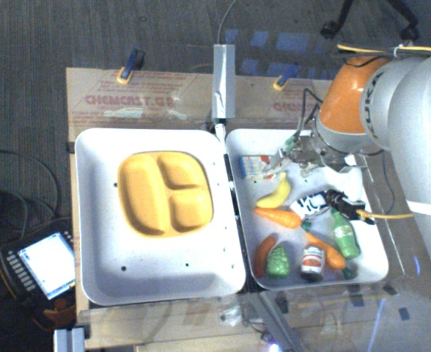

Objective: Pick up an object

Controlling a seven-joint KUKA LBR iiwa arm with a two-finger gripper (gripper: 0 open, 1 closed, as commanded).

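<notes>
At the near end of the right bin (380,266) lie a can (313,262), a green bottle (344,239) and two carrots (278,217), loose and reachable; beyond them one banana (276,193) lies just below the gripper (297,155), seemingly poised over it; its grip state I cannot tell; one yellow tray (166,192) fills the left bin (98,270)

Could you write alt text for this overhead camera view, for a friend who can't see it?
A grey and orange robot arm lowers its hand into the right white bin, above a toy banana, carrots, a green bottle and a small can. The left bin holds a yellow divided tray.
</notes>
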